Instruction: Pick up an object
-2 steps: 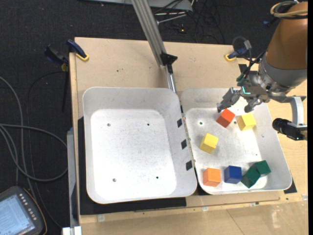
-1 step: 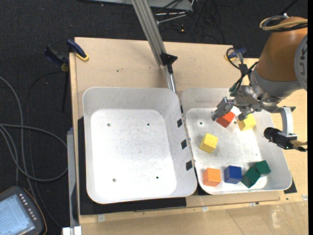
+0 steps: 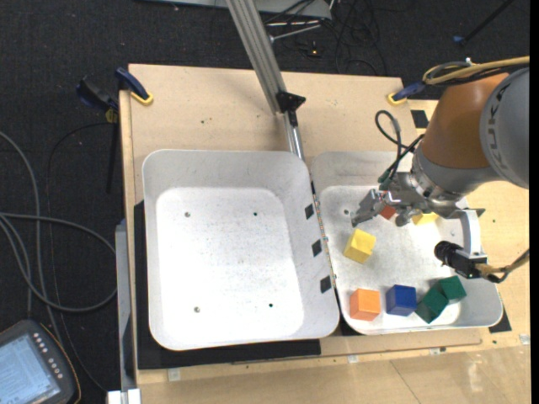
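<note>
the gripper [image 3: 389,209] is lowered into the right bin [image 3: 482,316], fingers spread around a small red block [image 3: 387,212]; whether it is gripped cannot be told.

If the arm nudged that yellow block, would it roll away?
Probably not: the yellow block looks like a flat-faced cube, so it would likely slide on the smooth white bin. It seems rigid, and probably light for its size.
</note>
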Motion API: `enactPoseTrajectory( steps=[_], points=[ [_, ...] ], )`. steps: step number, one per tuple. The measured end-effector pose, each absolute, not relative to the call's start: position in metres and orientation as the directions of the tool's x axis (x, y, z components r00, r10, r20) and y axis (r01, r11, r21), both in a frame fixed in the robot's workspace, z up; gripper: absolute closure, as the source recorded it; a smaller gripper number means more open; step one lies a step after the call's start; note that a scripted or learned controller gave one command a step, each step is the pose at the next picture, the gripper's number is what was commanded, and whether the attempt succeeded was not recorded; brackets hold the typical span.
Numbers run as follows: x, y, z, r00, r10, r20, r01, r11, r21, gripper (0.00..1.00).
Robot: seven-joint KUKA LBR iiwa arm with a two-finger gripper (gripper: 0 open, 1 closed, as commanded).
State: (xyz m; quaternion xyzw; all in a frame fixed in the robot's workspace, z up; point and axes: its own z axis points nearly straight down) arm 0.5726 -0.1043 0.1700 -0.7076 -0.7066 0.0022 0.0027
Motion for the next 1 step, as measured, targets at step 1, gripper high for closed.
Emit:
enactPoseTrajectory(
  steps=[1],
  points=[
    [0.5814,-0.1044,0.1186,0.001,1.0,0.0,1.0,-0.001,-0.005,0.0]
  ],
)
